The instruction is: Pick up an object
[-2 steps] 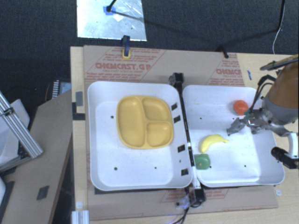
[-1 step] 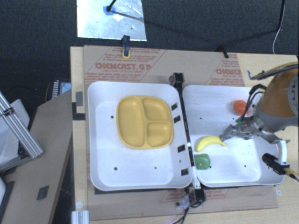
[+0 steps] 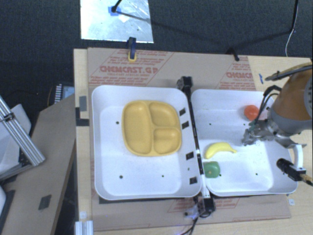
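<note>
In the right bin (image 3: 234,180) lie a yellow banana (image 3: 219,150), a small green object (image 3: 212,169) near the bin's front left corner, and an orange ball (image 3: 251,112) toward the back right. My gripper (image 3: 250,136) hangs low over the right bin's floor, to the right of the banana and just in front of the orange ball. It touches none of the three. The grey arm with its orange band comes in from the right edge behind it.
The left bin (image 3: 107,175) holds a yellow divided plate (image 3: 150,128). A black divider with clips (image 3: 191,136) runs between the bins. A shiny sheet (image 3: 116,13) lies on the dark floor at the back.
</note>
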Available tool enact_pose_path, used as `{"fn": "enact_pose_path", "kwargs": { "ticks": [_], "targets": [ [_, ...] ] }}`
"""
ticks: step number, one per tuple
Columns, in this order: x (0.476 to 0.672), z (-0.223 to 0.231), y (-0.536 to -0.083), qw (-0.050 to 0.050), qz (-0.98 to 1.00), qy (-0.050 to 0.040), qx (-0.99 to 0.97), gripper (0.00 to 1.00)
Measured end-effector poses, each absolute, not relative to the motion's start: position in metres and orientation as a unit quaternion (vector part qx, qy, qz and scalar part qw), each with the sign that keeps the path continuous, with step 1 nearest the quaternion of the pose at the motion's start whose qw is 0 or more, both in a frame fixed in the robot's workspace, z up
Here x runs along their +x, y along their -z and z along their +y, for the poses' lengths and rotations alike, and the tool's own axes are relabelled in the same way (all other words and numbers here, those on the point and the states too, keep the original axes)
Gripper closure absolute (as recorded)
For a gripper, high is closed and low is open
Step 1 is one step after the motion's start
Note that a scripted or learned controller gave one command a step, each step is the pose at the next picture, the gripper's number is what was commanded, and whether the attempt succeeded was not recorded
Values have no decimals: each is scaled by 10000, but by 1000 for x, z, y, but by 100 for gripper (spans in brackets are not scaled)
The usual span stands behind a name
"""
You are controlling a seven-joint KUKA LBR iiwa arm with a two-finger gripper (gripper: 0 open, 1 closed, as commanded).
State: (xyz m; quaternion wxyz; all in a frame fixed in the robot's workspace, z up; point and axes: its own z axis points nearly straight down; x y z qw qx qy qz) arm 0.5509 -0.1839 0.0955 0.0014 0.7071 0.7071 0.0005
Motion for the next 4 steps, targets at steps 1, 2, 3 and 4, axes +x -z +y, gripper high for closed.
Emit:
{"fn": "enact_pose_path", "kwargs": {
  "ticks": [1,2,3,4],
  "targets": [
    [552,-185,-138,18,7083,-8,7059,100],
    [557,-175,-193,28,7089,-16,7053,100],
    [551,-182,-245,34,7085,-15,7057,100],
    [546,-135,-246,7,7099,-6,7043,100]
  ]
}}
